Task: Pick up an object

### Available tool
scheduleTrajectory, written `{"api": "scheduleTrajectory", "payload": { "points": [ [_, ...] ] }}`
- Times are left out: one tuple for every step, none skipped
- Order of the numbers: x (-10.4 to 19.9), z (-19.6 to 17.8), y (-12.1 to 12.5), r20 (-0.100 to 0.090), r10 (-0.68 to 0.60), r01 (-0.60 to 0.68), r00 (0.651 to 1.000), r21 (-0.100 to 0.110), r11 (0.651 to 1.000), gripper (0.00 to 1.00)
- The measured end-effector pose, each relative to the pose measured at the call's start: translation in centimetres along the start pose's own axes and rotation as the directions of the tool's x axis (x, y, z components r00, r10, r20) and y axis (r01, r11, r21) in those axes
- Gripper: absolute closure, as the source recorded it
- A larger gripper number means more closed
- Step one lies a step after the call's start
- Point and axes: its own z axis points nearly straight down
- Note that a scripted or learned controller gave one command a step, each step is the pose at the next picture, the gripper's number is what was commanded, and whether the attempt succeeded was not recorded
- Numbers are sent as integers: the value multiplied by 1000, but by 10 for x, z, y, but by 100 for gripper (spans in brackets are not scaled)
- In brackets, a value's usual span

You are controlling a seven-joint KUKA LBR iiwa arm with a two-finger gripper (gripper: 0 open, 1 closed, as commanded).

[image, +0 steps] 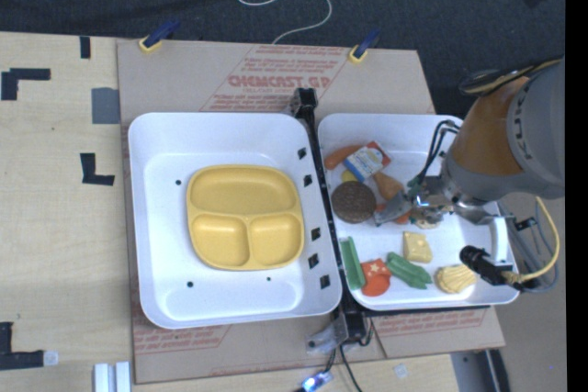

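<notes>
Tool [404, 208] sits low in the right bin [441, 126], arm [501, 147] reaching in from the right. Fingers are too small and cluttered against the toys to read; cannot tell how far open they are or whether anything is between them.

Task asks for any one object, and candidates are all in the right bin: brown round cookie-like disc [353, 201] just left of the tool, orange carrot-like piece [387, 185] touching or just beside it, white-and-blue packet [366, 162] and a reddish sausage shape [338, 155] farther back. Nearer: yellow cheese wedge [417, 246], green pod [407, 271], red tomato piece [375, 275], long green piece [351, 260], pale yellow ridged item [455, 279].

Left bin [147, 197] carries a yellow divided plate [245, 217], well apart from the tool.

Progress judgement: reach looks done, tool is down among the items near the disc and carrot piece. No object visibly lifted clear of the bin floor. Grasp unconfirmed, lift left to do.
</notes>
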Motion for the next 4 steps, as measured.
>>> {"api": "scheduleTrajectory", "payload": {
  "points": [
    [-1, -11, 1, 1, 0, 0, 1000, -1, 1000, 100],
    [3, -52, 4, -5, -1, 1, 1000, 2, 1000, 100],
    [7, -111, 10, -5, -1, 1, 1000, 1, 1000, 100],
    [8, -139, 11, -5, -1, 1, 1000, 3, 1000, 100]
  ]
}}
